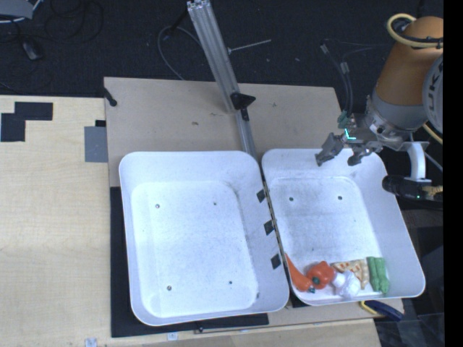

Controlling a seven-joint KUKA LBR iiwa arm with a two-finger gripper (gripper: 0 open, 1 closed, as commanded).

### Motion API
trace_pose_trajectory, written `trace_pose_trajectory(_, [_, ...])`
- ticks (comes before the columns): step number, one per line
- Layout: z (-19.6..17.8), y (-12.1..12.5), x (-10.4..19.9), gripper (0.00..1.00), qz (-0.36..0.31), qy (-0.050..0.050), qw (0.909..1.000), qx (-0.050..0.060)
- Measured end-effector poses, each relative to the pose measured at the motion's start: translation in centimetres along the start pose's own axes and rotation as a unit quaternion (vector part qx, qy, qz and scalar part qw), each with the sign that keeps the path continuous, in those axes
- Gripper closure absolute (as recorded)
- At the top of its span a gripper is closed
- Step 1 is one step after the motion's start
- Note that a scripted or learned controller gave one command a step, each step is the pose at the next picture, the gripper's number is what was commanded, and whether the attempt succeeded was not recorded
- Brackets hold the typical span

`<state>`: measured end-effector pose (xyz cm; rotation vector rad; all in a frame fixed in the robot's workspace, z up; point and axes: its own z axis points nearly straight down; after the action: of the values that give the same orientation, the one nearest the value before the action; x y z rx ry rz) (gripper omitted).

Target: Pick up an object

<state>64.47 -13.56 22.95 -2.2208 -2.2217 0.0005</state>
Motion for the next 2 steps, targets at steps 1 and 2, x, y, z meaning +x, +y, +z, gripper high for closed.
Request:
trace_pose_trajectory(1, [0.0, 0.0, 0.0, 0.00, 0.000, 0.000, 1.0000, 0.000])
trace_pose_trajectory(2, [4.9, 0.4, -0.8, 0.00, 0.000, 0.000, 1.0000, 0.002])
